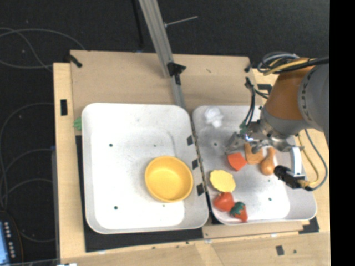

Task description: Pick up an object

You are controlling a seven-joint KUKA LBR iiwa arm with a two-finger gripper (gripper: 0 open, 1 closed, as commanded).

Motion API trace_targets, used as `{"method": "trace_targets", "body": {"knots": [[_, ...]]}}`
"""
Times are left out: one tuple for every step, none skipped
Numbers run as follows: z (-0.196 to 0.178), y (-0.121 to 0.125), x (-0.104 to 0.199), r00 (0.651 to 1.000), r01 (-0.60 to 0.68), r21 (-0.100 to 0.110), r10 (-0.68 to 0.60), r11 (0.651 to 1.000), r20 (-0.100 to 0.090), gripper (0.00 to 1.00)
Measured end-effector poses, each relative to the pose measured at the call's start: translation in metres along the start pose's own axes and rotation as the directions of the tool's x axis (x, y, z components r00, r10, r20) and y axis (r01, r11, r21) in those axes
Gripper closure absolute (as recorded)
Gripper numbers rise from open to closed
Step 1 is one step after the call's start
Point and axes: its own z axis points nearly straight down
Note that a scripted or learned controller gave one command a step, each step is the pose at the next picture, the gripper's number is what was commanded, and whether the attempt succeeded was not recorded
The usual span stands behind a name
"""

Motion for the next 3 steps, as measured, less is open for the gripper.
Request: {"method": "trace_targets", "body": {"knots": [[-0.009, -0.001, 0.001, 1.0, -0.003, 0.003, 0.003, 1.0, -0.003, 1.0], [-0.053, 0.0, 0.002, 1.0, 0.003, 0.003, -0.003, 1.0, -0.006, 1.0], [-0.101, 0.011, 0.001, 1.0, 0.007, 0.002, -0.007, 1.0, -0.005, 1.0]]}}
